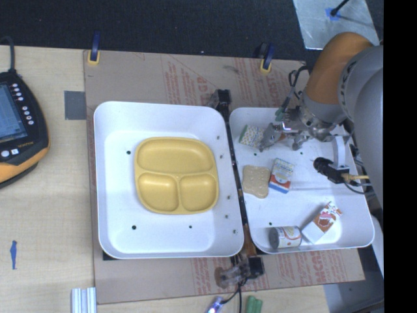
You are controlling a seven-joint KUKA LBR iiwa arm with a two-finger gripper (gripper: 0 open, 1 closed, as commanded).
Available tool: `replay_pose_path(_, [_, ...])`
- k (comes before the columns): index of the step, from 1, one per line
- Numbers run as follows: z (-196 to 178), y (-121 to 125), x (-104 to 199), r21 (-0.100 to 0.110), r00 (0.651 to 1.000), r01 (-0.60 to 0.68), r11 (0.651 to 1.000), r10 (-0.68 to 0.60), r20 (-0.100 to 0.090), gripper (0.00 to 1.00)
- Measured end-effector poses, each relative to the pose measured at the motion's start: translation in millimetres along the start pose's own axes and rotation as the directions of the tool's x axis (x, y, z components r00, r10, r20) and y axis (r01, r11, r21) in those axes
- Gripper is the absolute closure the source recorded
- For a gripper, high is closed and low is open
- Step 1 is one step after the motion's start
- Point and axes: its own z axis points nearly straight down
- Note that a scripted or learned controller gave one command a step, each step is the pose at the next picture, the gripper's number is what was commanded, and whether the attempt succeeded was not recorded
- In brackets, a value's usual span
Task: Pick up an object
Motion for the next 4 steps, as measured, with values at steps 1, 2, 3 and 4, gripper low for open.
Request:
replay_pose_path(1, [-1.0,-46.2,7.4,-0.027,1.000,-0.004,1.000,0.005,0.009,0.00])
replay_pose_path(2, [0.3,-87.5,8.8,-0.027,1.000,-0.003,1.000,0.003,0.009,0.00])
replay_pose_path(3, [0.7,-104.9,6.1,-0.027,1.000,-0.003,1.000,0.003,0.009,0.00])
replay_pose_path(4, [-9.2,-105.4,5.0,-0.024,1.000,0.000,1.000,0.000,0.010,1.00])
